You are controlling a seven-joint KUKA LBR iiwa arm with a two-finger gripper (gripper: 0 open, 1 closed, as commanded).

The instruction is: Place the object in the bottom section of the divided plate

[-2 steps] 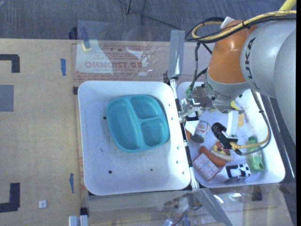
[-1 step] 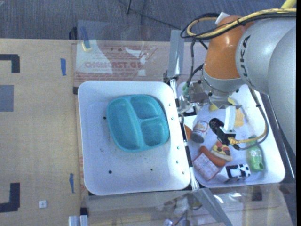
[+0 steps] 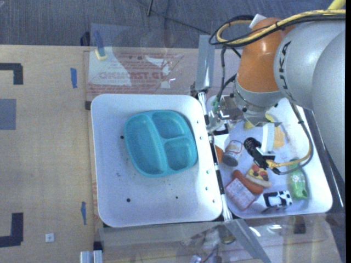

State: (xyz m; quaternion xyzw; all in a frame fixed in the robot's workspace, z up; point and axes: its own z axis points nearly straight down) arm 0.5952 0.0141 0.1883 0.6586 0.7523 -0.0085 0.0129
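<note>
A blue divided plate (image 3: 160,142) lies in the left white bin (image 3: 109,190), with one long section on its left and two smaller sections on its right. My gripper (image 3: 238,136) hangs below the orange wrist band over the near-left part of the right bin (image 3: 321,199). Directly beneath it stands a small silver can (image 3: 233,152). The arm's body hides how the gripper meets the can.
The right bin also holds a toy pizza slice (image 3: 258,174), a reddish sausage (image 3: 248,183), a pink waffle square (image 3: 239,194), a black-and-white carton (image 3: 277,199), a green item (image 3: 299,186) and a yellow piece (image 3: 279,137). A metal divider (image 3: 211,147) separates the bins.
</note>
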